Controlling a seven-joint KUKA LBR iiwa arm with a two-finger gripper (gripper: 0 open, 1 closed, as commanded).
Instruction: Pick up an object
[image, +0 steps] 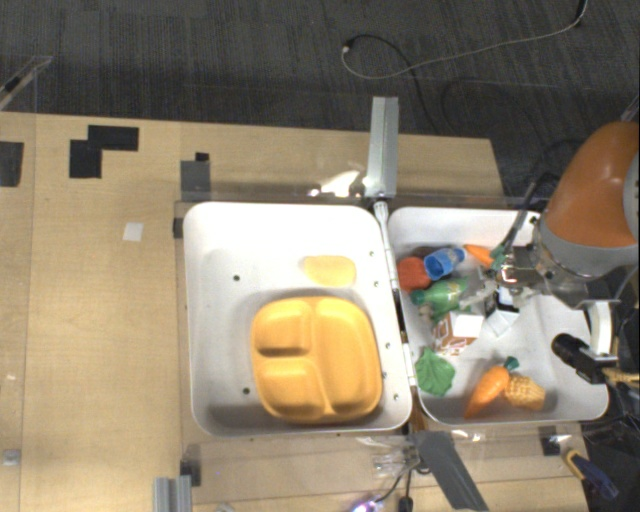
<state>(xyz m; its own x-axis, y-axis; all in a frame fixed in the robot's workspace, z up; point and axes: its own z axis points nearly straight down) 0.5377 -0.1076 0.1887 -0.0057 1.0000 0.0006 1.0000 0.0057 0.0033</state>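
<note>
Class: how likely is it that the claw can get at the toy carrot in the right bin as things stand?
Probably yes. The toy carrot lies uncovered near the front of the right bin, beside a yellow toy, and the claw hangs over that bin.

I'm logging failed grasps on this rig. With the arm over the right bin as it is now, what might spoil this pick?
1. The toys in the right bin lie crowded: the green bottle, blue cup and small carton nearly touch, so the pincer may nudge neighbours or catch two.
2. The toy carrot leans against the yellow toy; lifting one could drag the other.
</note>
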